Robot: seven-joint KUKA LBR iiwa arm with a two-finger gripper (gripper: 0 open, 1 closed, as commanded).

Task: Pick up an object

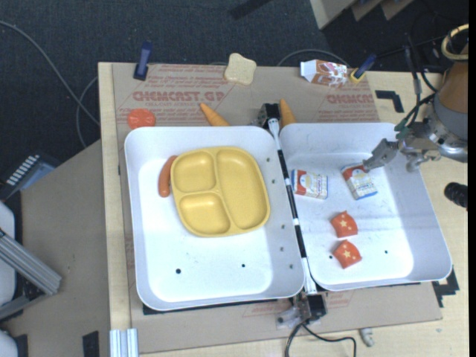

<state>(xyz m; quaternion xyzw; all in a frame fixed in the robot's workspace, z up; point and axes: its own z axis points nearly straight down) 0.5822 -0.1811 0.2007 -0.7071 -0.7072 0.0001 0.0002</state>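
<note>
Over the right bin's (428,222) far right corner we see the gripper (383,155) (finger state unclear) above a small carton (361,184).

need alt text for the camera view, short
A grey arm reaches in from the right, its gripper hovering over the right bin, close to a small carton; that bin also holds a second carton and two red blocks. The left bin holds a yellow divided tray with a sausage beside it.
</note>
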